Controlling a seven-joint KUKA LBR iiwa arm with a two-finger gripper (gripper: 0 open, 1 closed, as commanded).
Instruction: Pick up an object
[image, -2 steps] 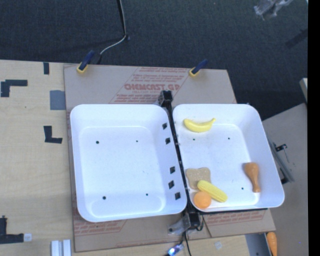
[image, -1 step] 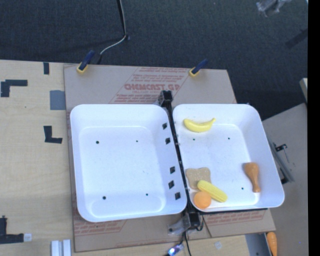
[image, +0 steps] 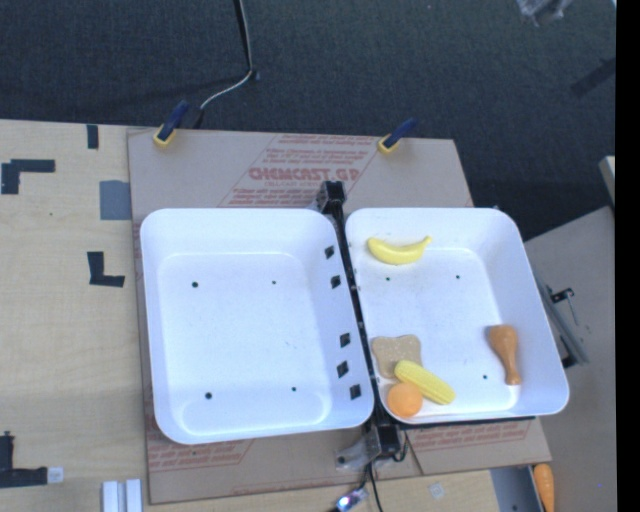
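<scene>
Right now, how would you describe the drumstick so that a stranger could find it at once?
Look at the right bin of the two white ones. The drumstick lies alone near that bin's right wall, apart from the bread, corn and orange bunched at the near left corner. It is the only orange-brown, club-shaped piece; the banana at the far side is yellow and curved.

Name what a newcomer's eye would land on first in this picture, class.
The bright toy food in the right bin draws the eye: a banana near its far edge, a drumstick by its right wall. In its near left corner, an orange, a yellow corn cob and a bread slice cluster together.
</scene>
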